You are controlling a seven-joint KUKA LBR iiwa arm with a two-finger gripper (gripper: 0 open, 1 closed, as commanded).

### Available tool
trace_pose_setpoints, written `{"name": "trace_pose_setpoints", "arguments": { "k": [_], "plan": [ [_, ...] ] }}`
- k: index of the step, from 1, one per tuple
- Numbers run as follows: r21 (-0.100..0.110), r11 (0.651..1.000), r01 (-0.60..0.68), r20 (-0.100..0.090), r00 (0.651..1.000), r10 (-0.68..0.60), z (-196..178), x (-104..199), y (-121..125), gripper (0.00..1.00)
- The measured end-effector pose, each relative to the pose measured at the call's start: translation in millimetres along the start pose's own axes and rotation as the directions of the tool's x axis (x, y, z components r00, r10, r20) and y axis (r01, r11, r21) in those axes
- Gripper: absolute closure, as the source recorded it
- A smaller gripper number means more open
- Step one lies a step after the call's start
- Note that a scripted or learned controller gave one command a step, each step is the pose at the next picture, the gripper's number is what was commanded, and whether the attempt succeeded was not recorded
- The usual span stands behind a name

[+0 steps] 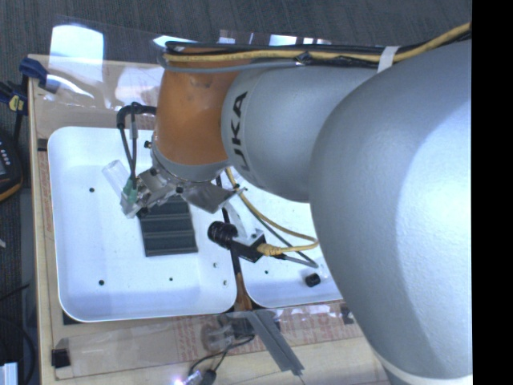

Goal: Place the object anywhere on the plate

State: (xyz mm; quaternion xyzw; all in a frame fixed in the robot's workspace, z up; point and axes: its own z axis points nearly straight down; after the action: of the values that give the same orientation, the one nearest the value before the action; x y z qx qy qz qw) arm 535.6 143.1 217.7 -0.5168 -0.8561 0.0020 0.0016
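1. The arm [337, 135] sweeps in from the right, its orange band [191, 103] hanging over the far edge of the left bin [88, 279].
2. The gripper [164, 219] is down inside the left bin, near its middle; a dark ribbed finger pad [168, 224] faces up at the camera.
3. Whether the fingers are spread or closed, I cannot tell.
4. A small clear-and-green object [127, 189] sits just beside the gripper, on its left, on the bin floor.
5. A small dark piece [313, 279] lies in the right bin [280, 295], near its front edge.
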Motion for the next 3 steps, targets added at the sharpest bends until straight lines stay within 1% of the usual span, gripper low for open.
{"name": "trace_pose_setpoints", "arguments": {
  "k": [1, 2, 3],
  "plan": [
    [-0.001, 0.917, -0.399, -0.001, 0.917, 0.399, -58, 22, 35, 1.0],
    [0.003, 0.81, -0.586, 0.001, 0.81, 0.586, 53, 31, -12, 1.0],
    [-0.001, 0.789, -0.615, -0.002, 0.789, 0.615, 27, -55, -32, 1.0]
  ]
}}
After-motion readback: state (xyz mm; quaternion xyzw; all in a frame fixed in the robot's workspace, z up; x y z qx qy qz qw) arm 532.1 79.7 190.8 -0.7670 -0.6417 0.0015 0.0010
